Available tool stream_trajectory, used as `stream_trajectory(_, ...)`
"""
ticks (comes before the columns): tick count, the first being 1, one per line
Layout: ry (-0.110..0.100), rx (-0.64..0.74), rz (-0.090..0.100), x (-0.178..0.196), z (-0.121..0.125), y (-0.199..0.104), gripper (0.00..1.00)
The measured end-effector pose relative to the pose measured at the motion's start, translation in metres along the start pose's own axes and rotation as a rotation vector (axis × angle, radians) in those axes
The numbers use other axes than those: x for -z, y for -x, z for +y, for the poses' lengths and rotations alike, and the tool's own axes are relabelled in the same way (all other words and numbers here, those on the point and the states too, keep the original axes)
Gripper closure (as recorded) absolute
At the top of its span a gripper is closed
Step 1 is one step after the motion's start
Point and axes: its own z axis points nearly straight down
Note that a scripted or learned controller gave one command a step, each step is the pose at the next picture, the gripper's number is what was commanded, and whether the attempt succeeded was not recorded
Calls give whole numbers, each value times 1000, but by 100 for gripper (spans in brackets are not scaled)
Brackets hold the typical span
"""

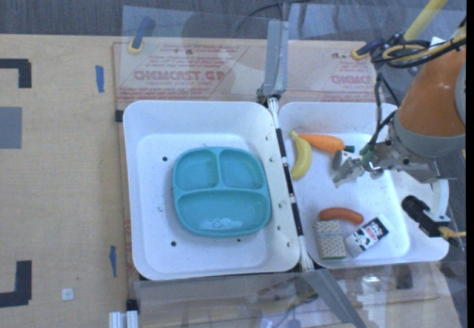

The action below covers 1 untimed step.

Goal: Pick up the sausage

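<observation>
The sausage (341, 215), a short reddish-orange link, lies in the right bin (385, 115) toward its front. My gripper (343, 169) hangs over the middle of that bin, up and slightly left of the sausage, apart from it. Its two metal fingers (338, 161) point left, stand spread, and hold nothing.
In the right bin a banana (301, 157) and a carrot (321, 142) lie at the back left; a cracker-like block (330, 238) and a small milk carton (366, 236) sit at the front. The left bin (148, 126) holds a teal divided plate (221, 191).
</observation>
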Motion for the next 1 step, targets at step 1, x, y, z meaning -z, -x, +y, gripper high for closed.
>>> stream_trajectory(1, 10, 43, -1, -64, -44, -21, 0)
